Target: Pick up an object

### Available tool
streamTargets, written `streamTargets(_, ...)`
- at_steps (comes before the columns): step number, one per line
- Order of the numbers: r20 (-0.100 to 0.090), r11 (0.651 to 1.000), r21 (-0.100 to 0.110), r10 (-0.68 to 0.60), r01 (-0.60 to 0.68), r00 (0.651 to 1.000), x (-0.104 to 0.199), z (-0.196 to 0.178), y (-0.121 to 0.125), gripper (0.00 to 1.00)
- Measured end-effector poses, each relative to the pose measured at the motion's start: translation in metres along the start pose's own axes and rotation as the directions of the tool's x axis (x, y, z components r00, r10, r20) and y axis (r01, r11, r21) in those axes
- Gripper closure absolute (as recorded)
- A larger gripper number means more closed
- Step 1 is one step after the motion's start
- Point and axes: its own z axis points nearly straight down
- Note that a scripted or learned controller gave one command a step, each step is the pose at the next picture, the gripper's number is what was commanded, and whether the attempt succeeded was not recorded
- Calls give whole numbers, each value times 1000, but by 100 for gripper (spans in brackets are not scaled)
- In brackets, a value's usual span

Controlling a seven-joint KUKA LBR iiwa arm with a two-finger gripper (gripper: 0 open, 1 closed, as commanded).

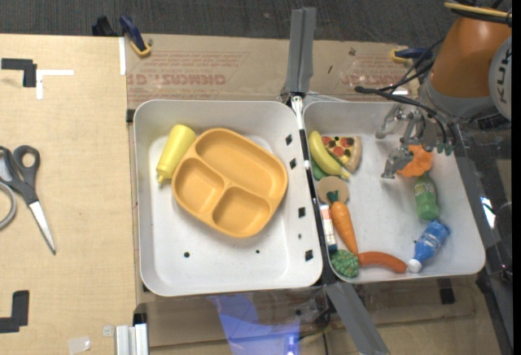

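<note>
The gripper (398,151) hangs over the upper part of the right bin (383,219); whether it is open or closed cannot be told. An orange object (417,162) lies just beside it on the right, touching or nearly so (its long axis is unclear). Below it, a green bottle (426,200) lies roughly upright in view, and a blue bottle (429,243) slants with cap toward lower left.

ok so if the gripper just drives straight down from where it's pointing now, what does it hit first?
Most likely the orange object in the right bin: the gripper hangs beside and partly over it. Depth is unclear from this slanted view, so it might just miss and meet the bin floor instead.
</note>
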Motion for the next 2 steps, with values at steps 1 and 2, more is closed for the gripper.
streamTargets(1,9,1000,-1,2,-2,1000,-2,-12,0,100)
streamTargets(2,-6,981,-2,-195,195,981,68,2,29,100)
